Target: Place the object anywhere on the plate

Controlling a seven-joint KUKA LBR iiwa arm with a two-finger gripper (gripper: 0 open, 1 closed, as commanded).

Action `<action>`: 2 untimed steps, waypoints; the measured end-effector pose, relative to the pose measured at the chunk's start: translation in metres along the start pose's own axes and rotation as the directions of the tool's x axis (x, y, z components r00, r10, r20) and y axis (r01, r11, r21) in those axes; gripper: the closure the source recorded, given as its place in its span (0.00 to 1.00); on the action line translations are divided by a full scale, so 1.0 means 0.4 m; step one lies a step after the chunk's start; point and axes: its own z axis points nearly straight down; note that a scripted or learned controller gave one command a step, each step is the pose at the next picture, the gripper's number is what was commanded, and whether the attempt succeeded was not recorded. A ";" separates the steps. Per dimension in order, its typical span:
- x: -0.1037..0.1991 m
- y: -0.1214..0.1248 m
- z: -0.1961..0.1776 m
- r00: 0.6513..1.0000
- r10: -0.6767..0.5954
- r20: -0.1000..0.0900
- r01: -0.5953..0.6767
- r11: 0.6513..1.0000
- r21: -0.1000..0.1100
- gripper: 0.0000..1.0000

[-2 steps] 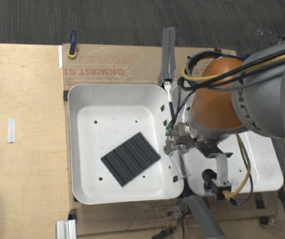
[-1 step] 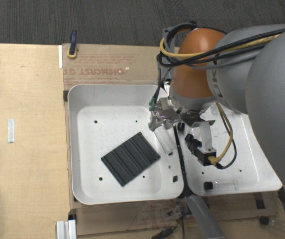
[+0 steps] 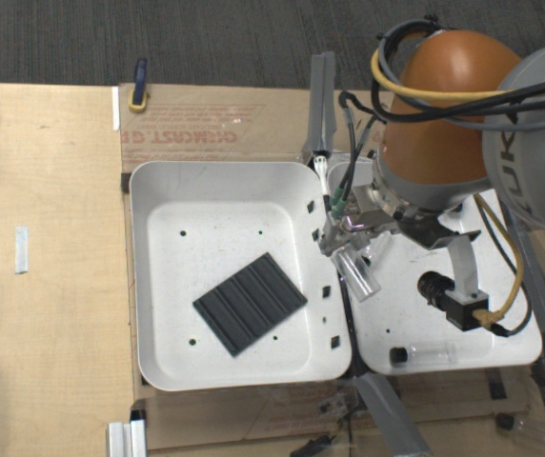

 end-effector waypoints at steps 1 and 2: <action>-0.044 0.042 0.234 0.971 -0.240 -0.002 0.240 0.971 0.002 1.00; 0.003 0.128 0.253 0.917 -0.399 -0.001 0.399 0.917 -0.001 1.00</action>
